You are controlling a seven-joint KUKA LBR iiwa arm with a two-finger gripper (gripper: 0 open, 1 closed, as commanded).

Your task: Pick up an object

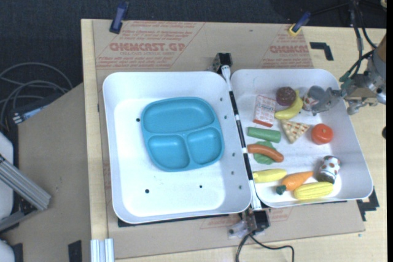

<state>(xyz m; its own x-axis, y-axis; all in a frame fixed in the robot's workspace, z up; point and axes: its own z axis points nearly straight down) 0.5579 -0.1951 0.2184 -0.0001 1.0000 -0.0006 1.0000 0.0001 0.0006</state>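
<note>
Brown board [184, 46] reads "CHEMCAST GP" in red — pincer [334, 97] over right bin [362, 156], grip unclear.

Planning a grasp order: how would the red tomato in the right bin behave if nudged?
The tomato looks round and smooth, so it would probably roll. It lies close to the bin wall, which might stop it. Likely light toy plastic.

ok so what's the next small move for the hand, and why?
Probably ease a little further in and down. The hand sits at the right bin's upper right, next to a grey toy and above the tomato. I see nothing gripped yet, and the grey toy looks like the closest pick.
</note>
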